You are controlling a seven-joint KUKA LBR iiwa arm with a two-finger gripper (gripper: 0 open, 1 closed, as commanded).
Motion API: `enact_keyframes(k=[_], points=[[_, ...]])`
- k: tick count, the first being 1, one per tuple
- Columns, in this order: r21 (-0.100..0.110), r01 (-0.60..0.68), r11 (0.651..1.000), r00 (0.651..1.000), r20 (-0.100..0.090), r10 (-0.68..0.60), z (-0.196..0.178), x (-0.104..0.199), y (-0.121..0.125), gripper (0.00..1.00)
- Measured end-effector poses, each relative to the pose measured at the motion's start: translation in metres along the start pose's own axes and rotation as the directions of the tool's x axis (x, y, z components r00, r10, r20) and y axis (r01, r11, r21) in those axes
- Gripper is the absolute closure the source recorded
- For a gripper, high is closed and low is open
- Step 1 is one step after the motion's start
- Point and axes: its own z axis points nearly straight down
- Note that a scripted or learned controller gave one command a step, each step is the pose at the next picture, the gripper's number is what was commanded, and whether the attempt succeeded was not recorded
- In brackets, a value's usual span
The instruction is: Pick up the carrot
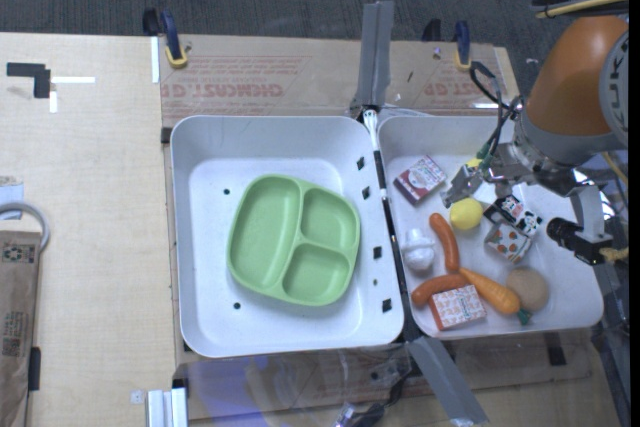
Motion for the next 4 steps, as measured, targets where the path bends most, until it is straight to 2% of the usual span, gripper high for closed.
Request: enact_keyframes(k=[1, 2, 3, 4], points=[[0.000, -0.024, 1.000, 1.000, 0.000, 0.024, 0.011, -0.013, -0.056, 0.00], [-0.001, -0.057, 0.998, 0.998, 0.000, 0.057, 0.026, -0.037, -0.028, 0.00], [0.001, -0.156, 0.988, 0.988, -0.001, 0.156, 0.052, 0.036, -0.093, 0.00], [-0.002, 0.118, 0.993, 0.993, 0.002, -0.118, -0.091, 0.008, -0.095, 0.00]])
